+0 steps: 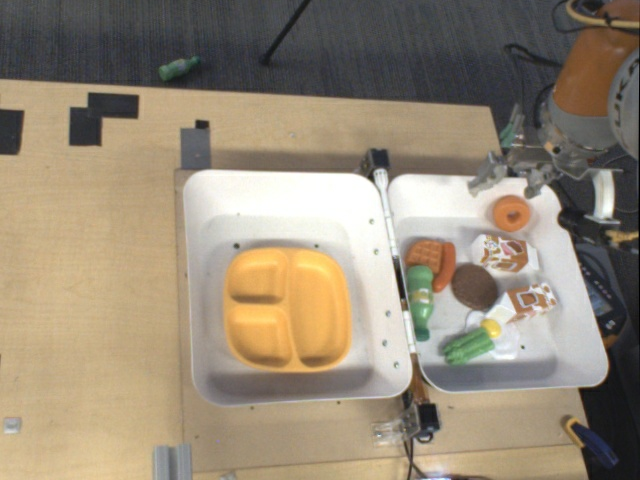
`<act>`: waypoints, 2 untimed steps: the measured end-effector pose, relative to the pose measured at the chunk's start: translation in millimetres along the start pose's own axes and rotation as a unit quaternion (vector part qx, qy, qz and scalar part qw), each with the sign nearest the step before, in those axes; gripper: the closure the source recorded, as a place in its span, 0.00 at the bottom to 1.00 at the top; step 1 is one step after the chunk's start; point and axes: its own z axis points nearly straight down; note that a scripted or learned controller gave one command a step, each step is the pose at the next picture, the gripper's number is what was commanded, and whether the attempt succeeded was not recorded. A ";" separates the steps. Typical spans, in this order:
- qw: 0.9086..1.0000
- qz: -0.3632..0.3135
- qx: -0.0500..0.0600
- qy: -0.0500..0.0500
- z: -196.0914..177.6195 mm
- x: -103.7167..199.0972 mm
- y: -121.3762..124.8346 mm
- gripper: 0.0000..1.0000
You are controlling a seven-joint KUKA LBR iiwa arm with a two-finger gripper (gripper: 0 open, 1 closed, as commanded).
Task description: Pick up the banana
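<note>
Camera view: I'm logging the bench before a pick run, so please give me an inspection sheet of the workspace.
Surface: wooden bench with black patches; left bin and right bin side by side.
Job's things: no clear banana; just a small yellow piece beside a green toy in the right bin.
Clutter: yellow tray in the left bin; in the right bin an orange disc, two cartons, a brown disc, a waffle, a green bottle.
Grippers: gripper over the right bin's far rim, holding nothing visible.
Cables: cable at the near edge.
Surroundings: carpet with a green object and a dark pole.
</note>
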 end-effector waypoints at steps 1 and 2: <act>0.998 0.067 0.000 0.000 17.6 -20.4 -63.2 0.00; 0.991 0.132 0.001 0.000 59.1 -12.7 -116.5 0.00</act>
